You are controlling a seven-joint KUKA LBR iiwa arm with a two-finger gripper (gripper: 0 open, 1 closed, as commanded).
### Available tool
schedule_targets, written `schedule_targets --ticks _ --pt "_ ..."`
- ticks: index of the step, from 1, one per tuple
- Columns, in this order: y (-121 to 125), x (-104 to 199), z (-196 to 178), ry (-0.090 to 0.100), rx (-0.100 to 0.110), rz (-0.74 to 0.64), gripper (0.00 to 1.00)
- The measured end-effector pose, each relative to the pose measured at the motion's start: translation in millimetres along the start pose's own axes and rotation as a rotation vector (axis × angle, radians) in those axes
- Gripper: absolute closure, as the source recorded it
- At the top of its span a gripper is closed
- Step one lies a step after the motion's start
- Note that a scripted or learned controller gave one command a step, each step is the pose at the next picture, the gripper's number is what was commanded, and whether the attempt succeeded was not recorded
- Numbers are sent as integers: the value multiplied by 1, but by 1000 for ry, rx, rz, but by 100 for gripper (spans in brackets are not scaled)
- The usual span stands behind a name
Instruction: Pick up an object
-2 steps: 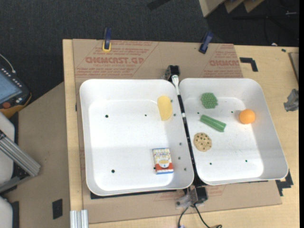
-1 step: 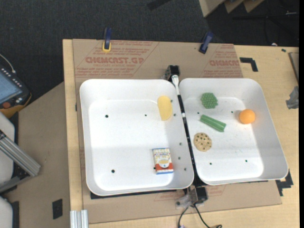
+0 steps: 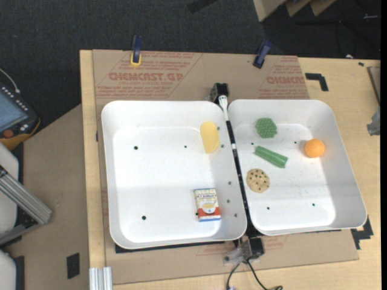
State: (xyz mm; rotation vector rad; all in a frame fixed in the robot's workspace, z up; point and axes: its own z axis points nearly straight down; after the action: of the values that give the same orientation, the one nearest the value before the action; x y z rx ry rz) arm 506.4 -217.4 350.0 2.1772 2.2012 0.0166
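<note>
The left bin [image 3: 121, 180] holds a pale yellow oblong piece [image 3: 210, 137] near its upper right corner and a small printed box [image 3: 207, 205] near its lower right. In the right bin [image 3: 338, 180] lie a green bumpy ball [image 3: 265, 127], a green stick [image 3: 271, 156], an orange ball [image 3: 314, 148] and a round speckled cookie [image 3: 258, 180].
The bins rest on a brown cardboard sheet [image 3: 181, 71] held by two clips [image 3: 136, 51] at the back edge. A metal rail [image 3: 21, 195] lies at the left. Cables run at the front edge [image 3: 245, 255].
</note>
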Motion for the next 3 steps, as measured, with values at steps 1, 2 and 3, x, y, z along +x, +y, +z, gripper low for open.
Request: schedule_targets --ticks 1,2,3 --pt "1 -1 -10 -2 -3 -1 100" --pt "2 -1 -21 -5 -6 -2 100" --pt "3 -2 -31 -8 -10 -2 100"
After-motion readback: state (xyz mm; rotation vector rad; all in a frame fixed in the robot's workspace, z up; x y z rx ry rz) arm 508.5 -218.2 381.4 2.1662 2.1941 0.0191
